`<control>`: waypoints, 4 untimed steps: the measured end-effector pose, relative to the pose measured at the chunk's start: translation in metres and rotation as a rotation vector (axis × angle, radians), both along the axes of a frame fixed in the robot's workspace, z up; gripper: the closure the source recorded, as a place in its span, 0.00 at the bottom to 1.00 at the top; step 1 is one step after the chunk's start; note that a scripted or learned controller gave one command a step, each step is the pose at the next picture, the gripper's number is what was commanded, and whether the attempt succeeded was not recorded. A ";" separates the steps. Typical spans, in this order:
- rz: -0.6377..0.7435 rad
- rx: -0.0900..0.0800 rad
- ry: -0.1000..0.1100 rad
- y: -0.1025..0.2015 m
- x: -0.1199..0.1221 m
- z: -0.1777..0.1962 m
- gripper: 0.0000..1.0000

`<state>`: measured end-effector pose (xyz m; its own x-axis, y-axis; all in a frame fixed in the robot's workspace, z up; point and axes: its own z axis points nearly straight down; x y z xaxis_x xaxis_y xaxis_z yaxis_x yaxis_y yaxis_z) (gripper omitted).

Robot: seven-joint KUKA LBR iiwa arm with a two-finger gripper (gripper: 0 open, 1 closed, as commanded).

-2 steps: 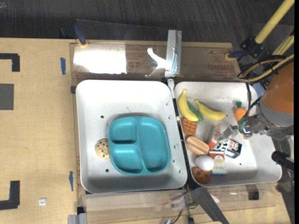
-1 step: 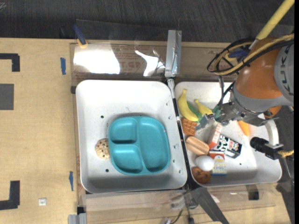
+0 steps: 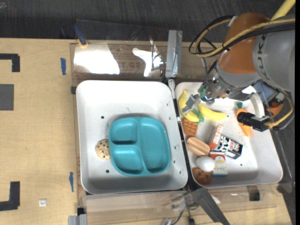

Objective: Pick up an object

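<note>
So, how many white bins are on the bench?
2. The left bin holds a teal tray and a cookie; the right bin holds the toy food, some possibly hidden under the arm.

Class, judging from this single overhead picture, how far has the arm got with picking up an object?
Done: the arm has reached into the right bin, its gripper low at the far-left corner near the banana. In hand: nothing visibly between its fingers. Left: grasping and lifting an item; the egg and the cookie beside the teal tray lie untouched.

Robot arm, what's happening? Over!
Gripper low in right bin, fingers unclear. Banana just beside it, not held. Toy food crowded close around.
</note>
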<state>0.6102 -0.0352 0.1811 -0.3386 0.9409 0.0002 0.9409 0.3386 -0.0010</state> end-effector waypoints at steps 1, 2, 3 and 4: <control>0.084 -0.001 -0.001 -0.047 0.003 0.000 0.00; 0.059 -0.001 -0.005 -0.069 0.011 -0.087 0.00; 0.060 -0.001 -0.002 -0.069 0.011 -0.082 1.00; -0.285 0.000 -0.002 -0.015 -0.004 0.001 1.00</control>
